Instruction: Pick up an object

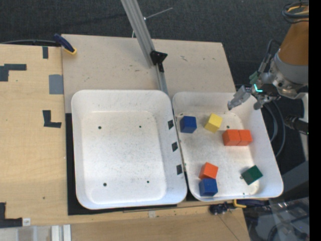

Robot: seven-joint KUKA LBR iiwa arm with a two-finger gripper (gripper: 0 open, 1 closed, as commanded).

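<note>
The right bin (pixel 266 157) holds several blocks: a blue cube (pixel 188 124), a yellow cube (pixel 213 122), a long orange block (pixel 236 137), a small orange cube (pixel 209 170) touching a second blue cube (pixel 208 187), and a dark green cube (pixel 252 174). My gripper (pixel 248 101) hovers over the bin's far right corner, up and to the right of the yellow cube and above the long orange block. Its fingers are spread open and nothing sits between them.
The left bin (pixel 80 134) lies beside the right one. A slanted metal pole (pixel 140 26) runs down to the bins' shared far edge. Black cables (pixel 281 134) hang just right of the right bin. A blue and yellow clamp (pixel 65 43) lies on the far left bench.
</note>
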